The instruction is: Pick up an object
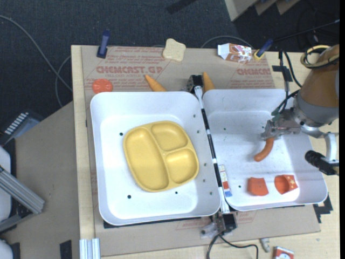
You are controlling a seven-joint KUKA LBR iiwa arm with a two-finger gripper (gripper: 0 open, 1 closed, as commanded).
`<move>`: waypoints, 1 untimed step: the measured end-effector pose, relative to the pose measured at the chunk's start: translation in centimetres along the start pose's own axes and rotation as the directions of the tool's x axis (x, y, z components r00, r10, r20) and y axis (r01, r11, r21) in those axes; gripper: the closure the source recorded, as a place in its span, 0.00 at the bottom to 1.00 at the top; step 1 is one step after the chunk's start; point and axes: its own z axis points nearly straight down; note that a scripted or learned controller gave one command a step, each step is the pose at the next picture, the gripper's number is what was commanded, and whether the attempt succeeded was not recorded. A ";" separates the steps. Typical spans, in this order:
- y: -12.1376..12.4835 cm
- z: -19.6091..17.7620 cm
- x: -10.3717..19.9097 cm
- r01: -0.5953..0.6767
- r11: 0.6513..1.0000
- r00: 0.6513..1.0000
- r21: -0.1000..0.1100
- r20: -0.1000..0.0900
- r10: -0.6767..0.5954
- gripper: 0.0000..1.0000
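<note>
One curved orange sausage [264, 149], glossy, its upper end clamped in the gripper [274, 131].

yellow divided plate [160, 162] | orange sausage [263, 151] | two red-orange pieces [257, 186] | white bins [108, 123]

The grey KUKA arm [318, 109] is rounded, with a broad orange band [322, 85] above its wrist. At its nine o'clock end sits a small metal two-finger gripper [272, 131]; dark cables [284, 69] seemingly trail alongside.

curved orange sausage [264, 149] in right bin [237, 104]
</note>
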 end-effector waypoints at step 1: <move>-0.2 3.3 6.9 0.000 1.000 1.000 0.004 -0.002 0.000 1.00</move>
